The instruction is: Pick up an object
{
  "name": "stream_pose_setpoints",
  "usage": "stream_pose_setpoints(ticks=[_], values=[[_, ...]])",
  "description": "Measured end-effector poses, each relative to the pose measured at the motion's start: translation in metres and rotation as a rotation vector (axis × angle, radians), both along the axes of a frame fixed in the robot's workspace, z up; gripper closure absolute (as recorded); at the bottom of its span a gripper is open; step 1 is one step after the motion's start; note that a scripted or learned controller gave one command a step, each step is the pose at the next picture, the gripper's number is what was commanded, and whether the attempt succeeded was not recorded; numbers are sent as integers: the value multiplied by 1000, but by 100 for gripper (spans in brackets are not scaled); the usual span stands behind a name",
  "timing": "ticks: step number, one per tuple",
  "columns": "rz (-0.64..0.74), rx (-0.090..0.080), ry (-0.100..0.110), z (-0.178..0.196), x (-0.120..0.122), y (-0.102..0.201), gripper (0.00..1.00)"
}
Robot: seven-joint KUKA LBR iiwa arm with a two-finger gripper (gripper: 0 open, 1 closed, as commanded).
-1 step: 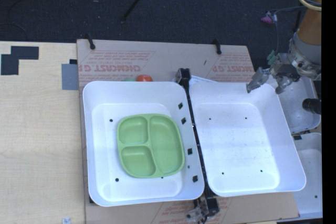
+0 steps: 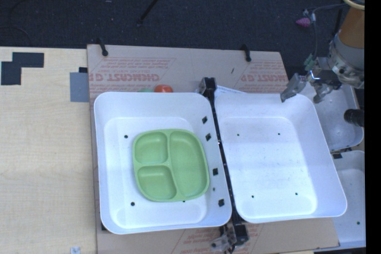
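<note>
A light green plate with three compartments lies flat in the left white bin, a little right of that bin's middle. My gripper hangs over the far right corner of the right white bin, well away from the plate. Its two grey fingers are spread apart, open, with nothing between them. The grey wrist with the orange band rises above it at the right edge.
A small orange-red object and a bit of green peek out behind the left bin's far rim. Black clips join the bins along their shared wall. Both bins rest on a cardboard sheet.
</note>
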State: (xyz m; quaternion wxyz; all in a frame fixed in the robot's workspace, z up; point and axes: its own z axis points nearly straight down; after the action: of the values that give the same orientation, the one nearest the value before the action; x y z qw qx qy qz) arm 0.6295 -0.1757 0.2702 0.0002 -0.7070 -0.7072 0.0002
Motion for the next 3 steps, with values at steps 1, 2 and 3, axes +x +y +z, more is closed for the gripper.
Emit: stream_pose_setpoints(ticks=[1,2,3], values=[[0,2,8,-62,-7,-3,0],[-1,1,6,-114,-8,-13,0],[1,2,7,-178,-6,-10,0]])
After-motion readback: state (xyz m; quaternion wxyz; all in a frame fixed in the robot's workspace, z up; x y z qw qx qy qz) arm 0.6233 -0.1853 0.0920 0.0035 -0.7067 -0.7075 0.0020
